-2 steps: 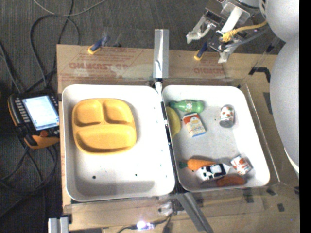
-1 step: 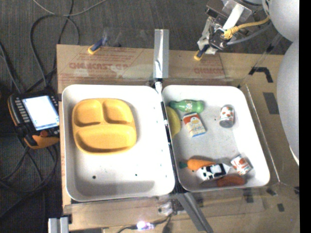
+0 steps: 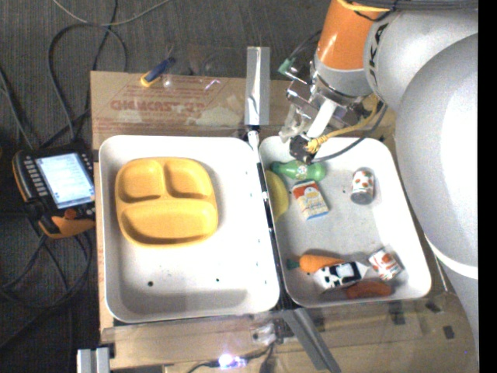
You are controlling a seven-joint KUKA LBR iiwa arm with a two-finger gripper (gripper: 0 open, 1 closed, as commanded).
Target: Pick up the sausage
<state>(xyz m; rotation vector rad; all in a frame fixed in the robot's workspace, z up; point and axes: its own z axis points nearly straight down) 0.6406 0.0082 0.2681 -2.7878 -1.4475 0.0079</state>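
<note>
Dark carpet surrounds a bench bearing two shallow white bins. Gripper: poised over the far left corner of the right bin, just above a green plastic toy. From where I stand, whether it is open or closed cannot be told, and nothing is seen held. Near it lie a small printed carton and a can on its side. Sausage: a smooth, reddish-brown cylinder lying along the bin's near edge, well apart from the gripper. It is pressed beside a cow-patterned carton, an orange carrot and a second can. The loose scatter suggests random tipping, and this crowding probably hampers a clean grasp. Left bin: holds a moulded yellow compartment plate.
</note>
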